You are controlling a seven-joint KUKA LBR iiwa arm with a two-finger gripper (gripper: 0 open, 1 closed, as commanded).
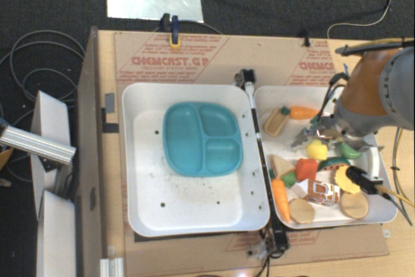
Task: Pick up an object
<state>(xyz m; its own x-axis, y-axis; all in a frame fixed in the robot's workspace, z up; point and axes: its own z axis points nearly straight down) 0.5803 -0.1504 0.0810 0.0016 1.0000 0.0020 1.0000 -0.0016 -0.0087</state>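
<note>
- At the far left, coiled black cables point(39, 61) were seen on the dark floor, with a white and metal frame point(45, 159) below them.
- The left bin point(146, 204) was set on a cardboard-covered bench point(194, 58); one thing was held in it — a teal divided plate point(202, 139), lying flat toward the bin's upper middle, with three compartments visible. Small dark specks were scattered over the white floor around the plate.
- The two bins were placed side by side, their inner walls touching under a black clip point(246, 78) at the top.
- The right bin point(382, 214) was crowded with toy food. Near its upper left a tan bread piece point(276, 121) lay tilted, and just beside it an orange carrot point(302, 113) with a green end.
- Along the bin's left wall a second carrot point(280, 196) was laid, near a round tan biscuit point(301, 210) at the lower edge.
- In the middle, a red block point(307, 169) was found beside a yellow lemon point(317, 150), with a small orange-and-white box point(323, 191) below.
- Further right, a yellow piece point(345, 180) and another tan round point(354, 204) were seen, and a green item point(347, 151) was partly hidden.
- The gripper point(318, 134) was lowered into the right bin just above the lemon — whether its fingers were spread or closed could not be told, and no object was visibly held between them.
- The grey arm with its orange band point(363, 84) was reaching in from the right.
</note>
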